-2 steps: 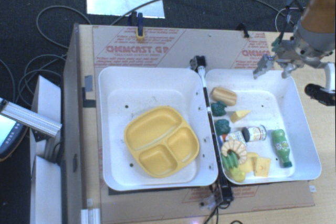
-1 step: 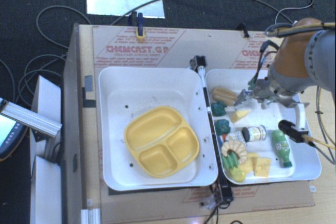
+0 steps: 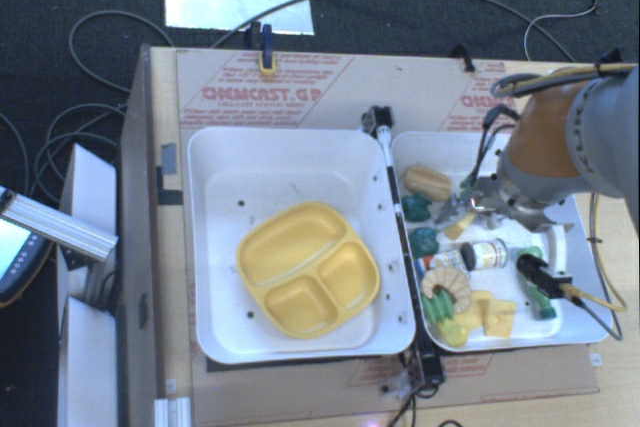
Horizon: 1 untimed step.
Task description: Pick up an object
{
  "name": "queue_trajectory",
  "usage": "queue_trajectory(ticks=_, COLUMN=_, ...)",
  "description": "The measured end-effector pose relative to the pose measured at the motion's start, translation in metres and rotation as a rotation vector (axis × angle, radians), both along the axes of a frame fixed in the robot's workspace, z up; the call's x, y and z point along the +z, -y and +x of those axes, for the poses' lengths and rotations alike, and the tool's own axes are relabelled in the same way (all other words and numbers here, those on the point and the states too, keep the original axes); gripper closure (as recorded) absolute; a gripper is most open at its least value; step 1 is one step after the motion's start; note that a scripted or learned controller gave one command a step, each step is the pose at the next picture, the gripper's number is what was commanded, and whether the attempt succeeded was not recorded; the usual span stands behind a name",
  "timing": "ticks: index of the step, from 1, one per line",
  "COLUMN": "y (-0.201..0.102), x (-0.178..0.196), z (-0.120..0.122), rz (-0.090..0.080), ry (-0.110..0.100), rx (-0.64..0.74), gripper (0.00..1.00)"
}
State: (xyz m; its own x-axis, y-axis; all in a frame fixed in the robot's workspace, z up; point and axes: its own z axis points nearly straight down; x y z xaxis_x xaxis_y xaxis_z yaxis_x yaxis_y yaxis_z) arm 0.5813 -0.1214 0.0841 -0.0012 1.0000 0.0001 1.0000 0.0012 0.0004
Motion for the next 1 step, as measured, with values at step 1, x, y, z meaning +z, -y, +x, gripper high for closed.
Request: queue_trajectory(ticks=1, y=0.0003, x=0.0109, z=0.001, rz=0.0, ry=0.003, rx=0.001, gripper=1.0)
